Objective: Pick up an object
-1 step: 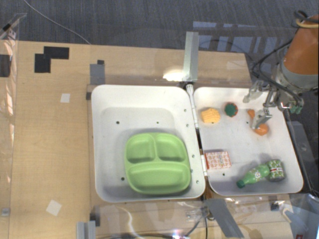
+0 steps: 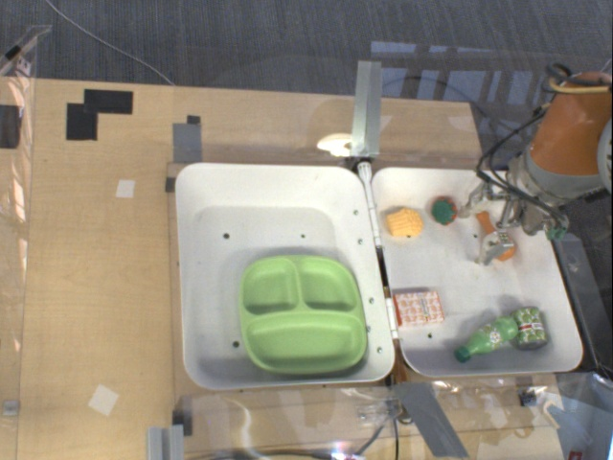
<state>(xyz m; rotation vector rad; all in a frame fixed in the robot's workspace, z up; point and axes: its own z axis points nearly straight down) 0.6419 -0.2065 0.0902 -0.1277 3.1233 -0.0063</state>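
Hand (image 2: pixel 498 241) low in the right bin (image 2: pixel 565 305).
An orange item (image 2: pixel 485 223) sits at its fingers; whether they grip it, I cannot tell. Bottle (image 2: pixel 500 334) near the front.

One fixed camera looks down at a slant on my bench (image 2: pixel 86 257), taking in both bins (image 2: pixel 206 199) whole; my arm (image 2: pixel 572 132) enters from its right.

Small orange object (image 2: pixel 494 236) between gripper (image 2: pixel 495 241) fingers, upper right bin (image 2: pixel 565 295).
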